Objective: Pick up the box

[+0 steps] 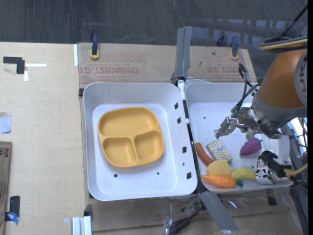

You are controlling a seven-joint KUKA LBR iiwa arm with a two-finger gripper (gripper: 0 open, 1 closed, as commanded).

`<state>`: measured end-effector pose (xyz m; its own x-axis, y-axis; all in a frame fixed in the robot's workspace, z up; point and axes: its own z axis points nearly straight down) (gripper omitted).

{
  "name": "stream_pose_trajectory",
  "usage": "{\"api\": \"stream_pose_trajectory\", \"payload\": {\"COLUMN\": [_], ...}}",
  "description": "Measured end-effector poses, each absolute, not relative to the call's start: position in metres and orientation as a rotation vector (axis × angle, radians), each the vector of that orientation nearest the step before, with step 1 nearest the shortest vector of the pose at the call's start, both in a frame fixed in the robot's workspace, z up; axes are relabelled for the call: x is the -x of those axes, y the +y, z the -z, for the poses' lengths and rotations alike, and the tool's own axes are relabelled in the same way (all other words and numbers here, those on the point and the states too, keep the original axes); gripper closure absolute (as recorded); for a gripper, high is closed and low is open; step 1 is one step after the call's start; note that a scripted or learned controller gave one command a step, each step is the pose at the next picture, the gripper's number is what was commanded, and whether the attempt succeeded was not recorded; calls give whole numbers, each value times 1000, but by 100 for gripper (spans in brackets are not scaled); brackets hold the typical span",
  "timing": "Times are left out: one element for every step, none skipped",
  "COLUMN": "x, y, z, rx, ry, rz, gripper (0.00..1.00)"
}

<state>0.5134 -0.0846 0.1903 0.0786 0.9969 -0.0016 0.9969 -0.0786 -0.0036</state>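
Dark ribbed floor (122,9) across top of view, grey-black, faint glare streaks. Below it — pale wood bench top (39,131) running down left side, even bright light, soft shadows. Brown cardboard sheet (132,62) with red lettering lies flat at bench's back edge, pinned by yellow-and-blue clamp (94,50) on left and blue clamp (234,48) on right. Black L-shaped bracket (14,62) by white tape marks (34,66) at far left. Grey metal upright (183,53) at middle — rising over cardboard.
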Motion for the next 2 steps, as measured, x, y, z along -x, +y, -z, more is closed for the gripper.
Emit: {"api": "stream_pose_trajectory", "payload": {"x": [-524, -557], "y": [-96, -100], "z": [-95, -91], "rx": [2463, 2443], "ry": [-1957, -1974], "rz": [7, -5], "gripper": [0, 0]}}
